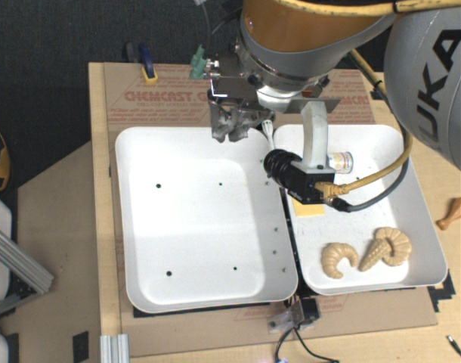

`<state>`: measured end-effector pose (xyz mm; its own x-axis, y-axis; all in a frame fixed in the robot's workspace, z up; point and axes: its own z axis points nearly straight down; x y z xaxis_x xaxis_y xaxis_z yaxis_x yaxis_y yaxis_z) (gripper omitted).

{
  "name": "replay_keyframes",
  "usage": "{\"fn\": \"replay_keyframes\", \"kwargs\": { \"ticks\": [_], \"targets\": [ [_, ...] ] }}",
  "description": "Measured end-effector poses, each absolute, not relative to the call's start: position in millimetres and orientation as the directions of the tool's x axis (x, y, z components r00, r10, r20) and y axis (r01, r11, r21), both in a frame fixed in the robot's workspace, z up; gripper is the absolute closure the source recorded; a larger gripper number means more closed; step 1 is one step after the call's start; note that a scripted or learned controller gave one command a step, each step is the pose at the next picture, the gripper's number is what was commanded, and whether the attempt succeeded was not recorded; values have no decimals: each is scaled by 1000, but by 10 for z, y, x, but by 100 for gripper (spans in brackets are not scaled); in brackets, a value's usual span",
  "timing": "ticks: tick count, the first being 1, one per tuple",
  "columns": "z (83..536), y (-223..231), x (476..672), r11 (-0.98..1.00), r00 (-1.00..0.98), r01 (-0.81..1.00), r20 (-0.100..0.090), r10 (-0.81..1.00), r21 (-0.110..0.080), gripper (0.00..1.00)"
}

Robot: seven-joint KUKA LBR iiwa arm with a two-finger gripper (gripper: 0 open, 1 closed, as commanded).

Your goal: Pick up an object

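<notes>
Looming largest at the top of the view, the arm's orange band (314,13) and grey casing (431,66) reach in from the right and hang over the far edge of the two bins. Below the wrist, the tool (232,127) sits just above the far right corner of the left bin (140,203), close to the ridge where the two bins meet; its dark metal fingers point down toward the rim, and nothing shows between them, but whether they are spread or closed I cannot tell from this angle. A black cylindrical fitting (291,176) with a yellow-tipped cable (366,184) hangs from the arm across the far left part of the right bin (423,233). In that right bin lie the things to pick: two tan croissant-shaped pieces (340,259) (388,248) side by side near the front edge, a small silver can (340,161) on its side toward the back, partly behind a grey bracket, and a flat yellow piece (310,209) peeking out beneath the black fitting. The left bin's floor shows four small dark dots. Both bins rest on a brown cardboard sheet (162,89) with red lettering, laid on the surface, with a blue-and-yellow clamp (147,63) at its far edge.
</notes>
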<state>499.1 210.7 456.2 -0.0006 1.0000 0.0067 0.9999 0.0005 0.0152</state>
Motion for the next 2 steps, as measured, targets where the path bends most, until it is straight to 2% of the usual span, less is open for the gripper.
{"fn": "replay_keyframes", "kwargs": {
  "ticks": [1, 2],
  "targets": [
    [2919, 2249, 4758, 0, 0, 1000, -7, 1000, -18, 100],
    [3848, 2208, 4798, 1, -1, 1000, 4, 1000, 8, 100]
  ]
}}
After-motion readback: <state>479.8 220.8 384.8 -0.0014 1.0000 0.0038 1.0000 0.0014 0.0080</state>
